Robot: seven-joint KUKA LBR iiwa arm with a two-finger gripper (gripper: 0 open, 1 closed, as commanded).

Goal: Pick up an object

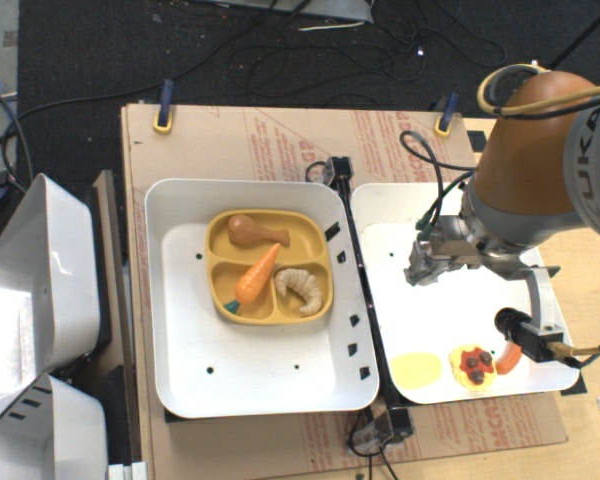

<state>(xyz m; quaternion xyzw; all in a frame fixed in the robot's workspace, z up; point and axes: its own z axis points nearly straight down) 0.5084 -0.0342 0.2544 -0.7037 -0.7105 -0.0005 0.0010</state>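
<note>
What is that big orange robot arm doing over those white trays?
The robot arm's gripper hangs over the right bin, with nothing seen in it. Near that bin's front edge lie a flat yellow piece, a small red and yellow toy and an orange piece. In the left bin a yellow divided plate holds a toy drumstick, carrot and shrimp.
</note>
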